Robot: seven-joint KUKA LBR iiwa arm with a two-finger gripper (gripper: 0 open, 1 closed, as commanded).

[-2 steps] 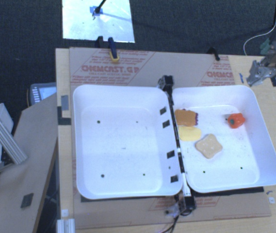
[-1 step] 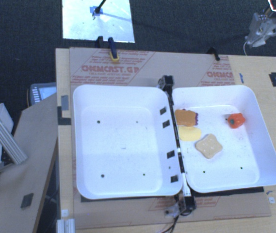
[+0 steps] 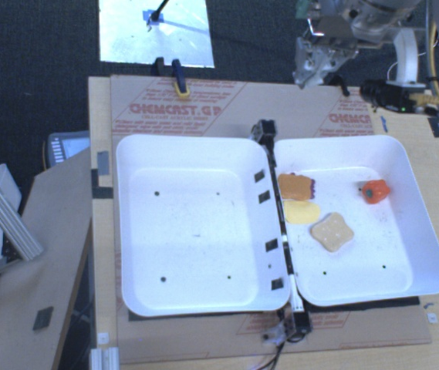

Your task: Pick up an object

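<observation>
Left bin (image 3: pixel 192 230): white, shallow, walls rising on all sides. Its floor shows small dark dots and nothing to grasp. It offers broad open room, though the task's objects lie elsewhere.

Centre divide (image 3: pixel 277 230): the two bins meet here, held by dark clips along the joined rims. This ridge is the nearest obstruction to the orange-brown item.

Orange-brown item (image 3: pixel 295 186): lies flat in the right bin, hard against the centre wall, with a purple edge showing at its right. Judged awkward to grasp; little finger room on the wall side.

Yellow disc (image 3: pixel 302 212): flat, just below the orange-brown item and apparently touching it; its lower right edge meets the tan piece.

Tan piece (image 3: pixel 332 231): toast-like, lying flat near the middle of the bin floor. Open floor below and to its right. Judged the easiest approach of the cluster.

Red-orange object (image 3: pixel 374 191): small and rounded, well apart from the other three, near the right wall but with clear floor all round. Judged the best candidate for a clean pick.

Right bin (image 3: pixel 416 272): holds all four candidate objects; lower half bare.

Gripper (image 3: pixel 314 68): raised above the bench beyond the right bin's far rim, nothing between the fingers. Opening width cannot be told at this angle. Descent not yet begun.
</observation>
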